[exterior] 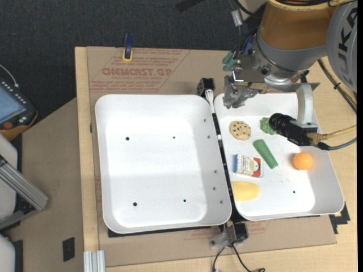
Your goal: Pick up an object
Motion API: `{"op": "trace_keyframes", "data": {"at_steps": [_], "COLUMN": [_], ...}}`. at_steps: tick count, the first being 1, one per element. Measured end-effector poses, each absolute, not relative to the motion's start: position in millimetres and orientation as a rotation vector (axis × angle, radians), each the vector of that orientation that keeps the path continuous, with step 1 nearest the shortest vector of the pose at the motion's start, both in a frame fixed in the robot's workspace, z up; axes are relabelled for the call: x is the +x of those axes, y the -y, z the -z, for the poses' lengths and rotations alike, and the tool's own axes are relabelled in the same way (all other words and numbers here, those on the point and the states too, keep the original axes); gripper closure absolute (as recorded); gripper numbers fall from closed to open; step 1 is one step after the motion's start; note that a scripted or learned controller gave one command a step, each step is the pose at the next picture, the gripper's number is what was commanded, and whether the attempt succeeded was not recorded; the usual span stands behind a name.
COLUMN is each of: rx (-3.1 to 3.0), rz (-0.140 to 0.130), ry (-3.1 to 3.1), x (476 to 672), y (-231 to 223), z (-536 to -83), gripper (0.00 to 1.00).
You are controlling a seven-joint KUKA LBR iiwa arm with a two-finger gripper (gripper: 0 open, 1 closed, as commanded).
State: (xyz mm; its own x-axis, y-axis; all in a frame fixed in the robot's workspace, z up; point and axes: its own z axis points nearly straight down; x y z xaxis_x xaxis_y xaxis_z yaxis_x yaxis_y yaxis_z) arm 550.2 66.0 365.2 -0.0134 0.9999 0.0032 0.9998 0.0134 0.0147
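Gripper (235,98): up at the back of the right bin (326,200); can't tell about its grip.
Green stick (265,153): lies flat mid-bin, long way slanting from back-left to front-right.
Cookie (240,130): just left of it.
Orange ball (303,161): to its right.

Orange ball (303,161), green stick (265,153), yellow block (246,191), speckled tan cookie (240,130)

Bench top on dark carpet, seen from above.

A brown cardboard sheet (142,67) printed with red lettering covers a pale wooden bench (51,169), held at its far edge by 1 blue clamp (128,47). Dark speckled carpet (85,10) lies beyond. An aluminium rail (20,180) crosses the left edge, near a blue-lit screen (8,103).
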Motion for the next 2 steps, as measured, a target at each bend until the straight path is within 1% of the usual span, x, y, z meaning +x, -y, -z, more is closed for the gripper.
{"op": "trace_keyframes", "data": {"at_steps": [1,2], "rx": [2.231,2.237], "rz": [0.014,0.01], "ry": [-2.223,-2.211], "x": [508.3,499.1], "y": [-37.0,74.2], "z": [-262.4,-213.5], "gripper": [1.0,1.0]}}
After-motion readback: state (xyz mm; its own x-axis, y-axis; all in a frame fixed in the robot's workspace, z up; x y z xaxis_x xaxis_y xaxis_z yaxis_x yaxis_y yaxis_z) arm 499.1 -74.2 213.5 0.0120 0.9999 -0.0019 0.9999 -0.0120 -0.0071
